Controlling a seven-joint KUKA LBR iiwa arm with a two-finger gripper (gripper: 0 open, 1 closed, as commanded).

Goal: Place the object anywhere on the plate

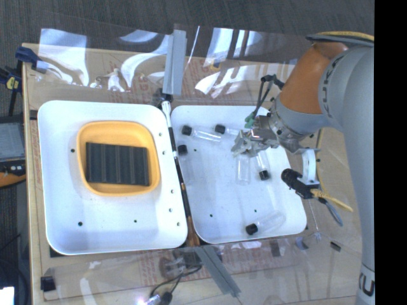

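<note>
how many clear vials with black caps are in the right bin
4 that I can make out: one near the bin's top left, two by the gripper at and, one at the bottom edge. The arm may hide others.

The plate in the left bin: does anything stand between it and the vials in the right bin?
Only the bins' two adjoining rims lie between the vials and the yellow plate. A dark ridged block already rests on the plate's middle.
</note>
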